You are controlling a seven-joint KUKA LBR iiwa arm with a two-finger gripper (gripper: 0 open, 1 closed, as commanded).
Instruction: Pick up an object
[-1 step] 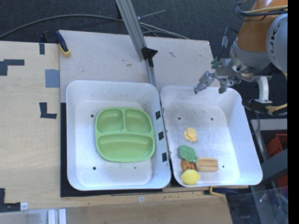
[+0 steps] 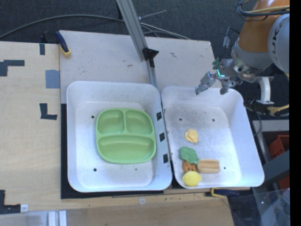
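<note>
My gripper (image 2: 214, 86) hangs over the far edge of the right bin (image 2: 244, 126), its two fingers spread apart with nothing between them. Well in front of it, in the right bin, lie a small pale yellow piece (image 2: 191, 135), a green leafy piece (image 2: 189, 154), an orange-brown piece (image 2: 188, 166), a tan hot-dog bun (image 2: 208, 166) and a yellow lemon (image 2: 191, 178). These cluster near the bin's front left corner. The gripper touches none of them.
The left bin (image 2: 75, 126) holds a green divided plate (image 2: 125, 135). A grey metal post (image 2: 134, 22) slants over the bench behind the bins. A blue and yellow clamp (image 2: 62, 43) sits at the bench's far left corner.
</note>
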